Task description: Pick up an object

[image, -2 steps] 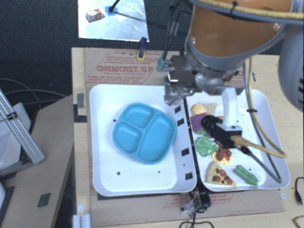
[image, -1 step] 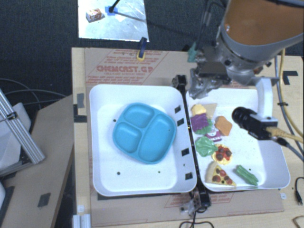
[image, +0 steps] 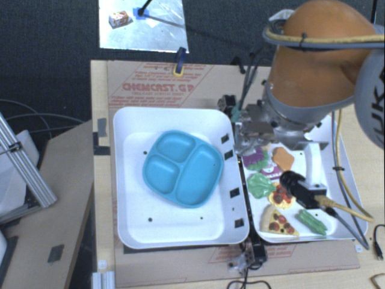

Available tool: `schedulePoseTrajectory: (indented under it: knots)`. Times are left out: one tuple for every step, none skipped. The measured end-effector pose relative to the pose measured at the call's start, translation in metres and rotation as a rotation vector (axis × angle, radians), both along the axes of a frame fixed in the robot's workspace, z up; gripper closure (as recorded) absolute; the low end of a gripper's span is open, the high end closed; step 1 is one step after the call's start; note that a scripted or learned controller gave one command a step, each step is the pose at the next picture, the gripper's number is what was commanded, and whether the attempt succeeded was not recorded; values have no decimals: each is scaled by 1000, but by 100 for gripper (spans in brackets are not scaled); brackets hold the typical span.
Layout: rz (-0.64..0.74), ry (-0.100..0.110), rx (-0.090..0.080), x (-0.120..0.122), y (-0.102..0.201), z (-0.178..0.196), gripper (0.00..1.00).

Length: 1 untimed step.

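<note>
The right bin [image: 315,159] holds several toy foods: a purple grape bunch [image: 256,159], an orange piece [image: 283,158], a green leafy piece [image: 260,185], a red and yellow piece [image: 281,197], a pizza slice [image: 278,222] and a green pod [image: 311,221]. My gripper [image: 248,142] hangs over the bin's far left corner, just above the purple grapes, under the grey and orange arm [image: 319,47]. The arm hides the bin's far part. Nothing is visibly held.
A blue divided plate [image: 182,167] lies in the left bin [image: 129,122]. Both bins rest on a cardboard sheet [image: 156,83]. A shiny sheet [image: 144,17] with a small block lies at the back. A metal frame [image: 21,167] stands at the left.
</note>
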State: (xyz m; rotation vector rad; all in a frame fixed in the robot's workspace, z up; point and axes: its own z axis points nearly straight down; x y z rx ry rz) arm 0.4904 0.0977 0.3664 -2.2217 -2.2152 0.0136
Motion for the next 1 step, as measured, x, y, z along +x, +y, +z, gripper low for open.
schedulePoseTrajectory:
  knots:
    - [7,-13,5,1,2,17,100]
